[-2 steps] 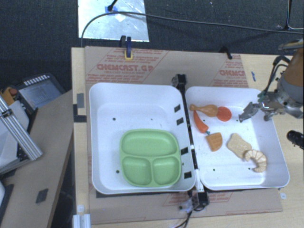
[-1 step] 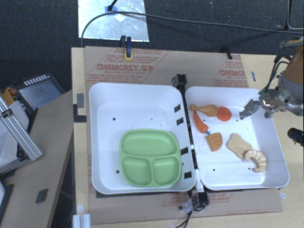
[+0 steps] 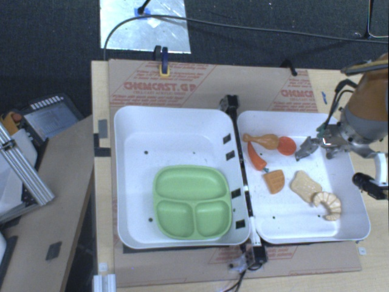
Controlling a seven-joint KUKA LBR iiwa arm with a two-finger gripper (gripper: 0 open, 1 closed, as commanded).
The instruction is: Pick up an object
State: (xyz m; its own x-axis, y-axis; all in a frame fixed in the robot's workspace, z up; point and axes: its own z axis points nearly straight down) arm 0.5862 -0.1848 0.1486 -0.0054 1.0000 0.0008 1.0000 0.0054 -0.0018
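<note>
**A:** Where are your candidate objects?

**B:** You'll find them all in the right bin (image 3: 349,224), in the right half of the frame. Near its upper left lies a tan drumstick (image 3: 262,140), and a round red tomato (image 3: 287,145) touches the drumstick's right end. Just below the drumstick is an orange-red carrot (image 3: 256,156), lying at a slant close to the bin's left wall. Lower, toward the middle, you see an orange wedge (image 3: 275,180). To its right is a pale bread piece (image 3: 304,186), and a curled, ribbed croissant (image 3: 329,205) touches its lower right end.

**A:** And the tool?

**B:** Your tool (image 3: 306,149) sits over the upper right part of that bin, just right of the tomato. Its dark tip points left toward the tomato. You can't tell whether it is wide or narrow, because the fingers blur into one dark shape. Nothing shows between them. The grey arm (image 3: 364,117) with its orange band comes in from the right edge of the frame.

**A:** What else is around?

**B:** The left bin (image 3: 130,132) holds a green divided plate (image 3: 191,201) in its lower middle, lying flat. Both bins rest on a brown cardboard sheet (image 3: 200,81) printed with red letters, spread across the surface (image 3: 97,78). At the upper left of the frame you see a shiny metal sheet (image 3: 121,11) on dark carpet (image 3: 42,41).
</note>
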